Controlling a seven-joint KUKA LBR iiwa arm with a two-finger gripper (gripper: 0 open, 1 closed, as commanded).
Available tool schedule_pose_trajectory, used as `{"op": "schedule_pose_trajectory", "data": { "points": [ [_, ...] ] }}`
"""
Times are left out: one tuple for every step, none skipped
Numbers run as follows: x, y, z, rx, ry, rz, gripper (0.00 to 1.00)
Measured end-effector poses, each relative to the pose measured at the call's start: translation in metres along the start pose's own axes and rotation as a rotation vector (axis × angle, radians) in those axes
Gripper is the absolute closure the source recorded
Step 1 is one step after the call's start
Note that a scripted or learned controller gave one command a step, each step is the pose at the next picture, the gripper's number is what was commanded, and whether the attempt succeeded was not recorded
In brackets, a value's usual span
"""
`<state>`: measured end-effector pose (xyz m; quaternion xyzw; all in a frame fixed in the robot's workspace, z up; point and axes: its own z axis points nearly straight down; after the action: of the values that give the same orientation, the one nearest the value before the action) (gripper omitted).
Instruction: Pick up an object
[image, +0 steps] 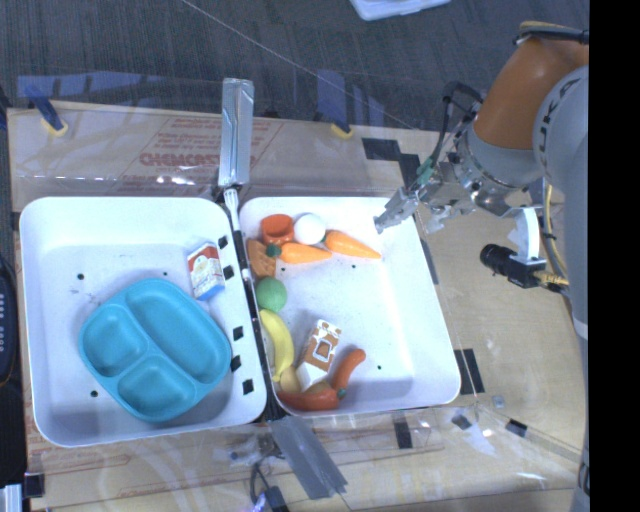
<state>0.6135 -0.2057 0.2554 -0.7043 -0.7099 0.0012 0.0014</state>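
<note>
1. Gripper (388, 219) sits at the upper right of the frame, above the top right corner of the right bin (425, 310); I cannot tell how it is set, and I see nothing held in it.
2. I see 2 white bins side by side, with the arm (520, 110) reaching in from the right edge.
3. Right bin, top left: a white egg (309, 229) touches an orange cup (277, 227), and 2 carrots (352, 245) lie just below, 1 pointing right toward the gripper.
4. Along the right bin's left wall I see a green ball (270, 293), then a banana (277, 345) below it.
5. Lower middle of the right bin holds a small carton (321, 349), with a red pepper (312, 398) and a sausage (348, 366) near the bottom edge.
6. Left bin (60, 260) holds a blue tray (155, 347) with 3 compartments at lower centre, and a small red and white box (205, 270) just above it near the divider.
</note>
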Motion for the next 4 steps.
{"op": "schedule_pose_trajectory", "data": {
  "points": [
    [0.047, 0.022, 0.105, 0.009, 0.003, 0.083, 0.00],
    [0.028, 0.051, 0.150, -0.027, -0.008, 0.021, 0.00],
    [0.029, 0.054, 0.134, -0.033, -0.009, 0.013, 1.00],
    [0.041, 0.041, 0.119, -0.005, -0.002, -0.107, 1.00]
  ]
}}
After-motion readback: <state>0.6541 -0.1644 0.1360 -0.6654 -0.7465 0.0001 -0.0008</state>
